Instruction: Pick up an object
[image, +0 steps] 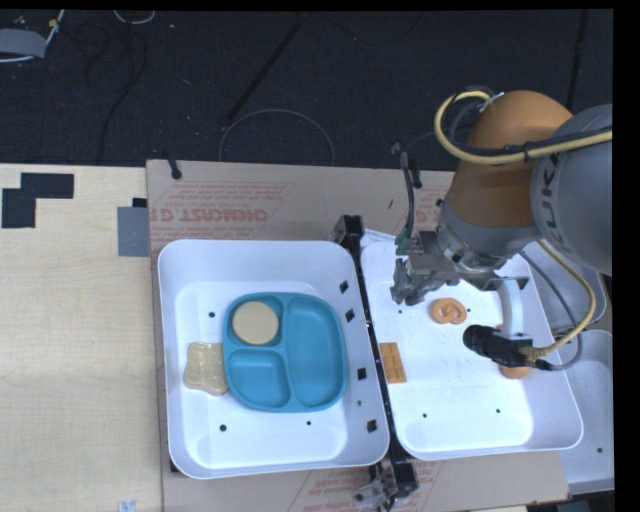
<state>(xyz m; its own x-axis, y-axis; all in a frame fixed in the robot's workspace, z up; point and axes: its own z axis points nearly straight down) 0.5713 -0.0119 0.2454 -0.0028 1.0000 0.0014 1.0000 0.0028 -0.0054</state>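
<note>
Here, the gripper (408, 285) hangs over the right bin (500, 425), near its far left corner.
Just beside it lies a small orange-brown pretzel (448, 311), a glossy knotted ring, flat on the bin's floor and apart from the gripper; whether the gripper is spread or closed cannot be told. An orange slab (391, 362) lies by the bin's left wall.

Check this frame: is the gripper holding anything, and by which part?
Nothing shows between the fingers. The gripper hangs over the right bin, beside the pretzel, which lies on the bin floor.
</note>
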